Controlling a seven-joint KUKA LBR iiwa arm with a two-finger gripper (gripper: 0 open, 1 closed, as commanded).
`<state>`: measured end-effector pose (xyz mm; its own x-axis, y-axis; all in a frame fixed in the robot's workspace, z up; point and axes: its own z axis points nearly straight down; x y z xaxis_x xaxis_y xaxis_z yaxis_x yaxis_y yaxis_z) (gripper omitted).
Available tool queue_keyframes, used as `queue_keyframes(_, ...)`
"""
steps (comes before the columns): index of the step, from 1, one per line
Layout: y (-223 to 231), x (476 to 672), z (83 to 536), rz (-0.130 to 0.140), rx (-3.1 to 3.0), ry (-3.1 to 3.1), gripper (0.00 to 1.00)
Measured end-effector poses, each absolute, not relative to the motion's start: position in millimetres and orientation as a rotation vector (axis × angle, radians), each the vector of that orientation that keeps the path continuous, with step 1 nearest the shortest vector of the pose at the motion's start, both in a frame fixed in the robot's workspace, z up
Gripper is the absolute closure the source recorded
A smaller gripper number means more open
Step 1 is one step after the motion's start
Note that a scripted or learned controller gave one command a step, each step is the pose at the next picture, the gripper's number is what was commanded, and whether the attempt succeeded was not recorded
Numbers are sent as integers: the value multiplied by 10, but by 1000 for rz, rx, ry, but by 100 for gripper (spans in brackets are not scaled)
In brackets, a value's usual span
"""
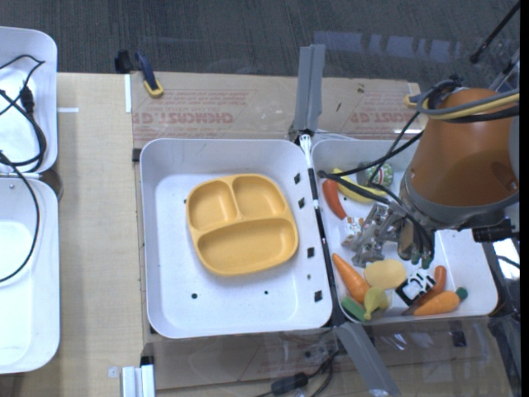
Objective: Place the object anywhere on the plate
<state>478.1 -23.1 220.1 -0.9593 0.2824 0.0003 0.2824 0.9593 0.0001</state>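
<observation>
**Gripper lowered into the right bin, plate bare in the left**

The gripper is seen low inside the right bin, under the orange band of the arm. Whether anything is gripped cannot be told, since the metal parts are tangled with the clutter. Just near of the gripper a pale yellow food piece is found, with a carrot to its left and a second carrot at the near right corner. A small black-and-white block is lodged between them. Farther back a red pepper-like piece and a banana are laid along the bin's far left side. The yellow divided plate is placed in the middle of the left bin, well apart from the gripper. Both bins are carried by the counter.
</observation>
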Motion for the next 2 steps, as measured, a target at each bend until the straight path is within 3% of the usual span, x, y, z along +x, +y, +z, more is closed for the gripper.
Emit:
queue_keyframes(1, -637, 5413, 3492, 1, -264, -3135, 100)
queue_keyframes(2, -1354, 5153, 2075, 0, -54, -3142, 100)
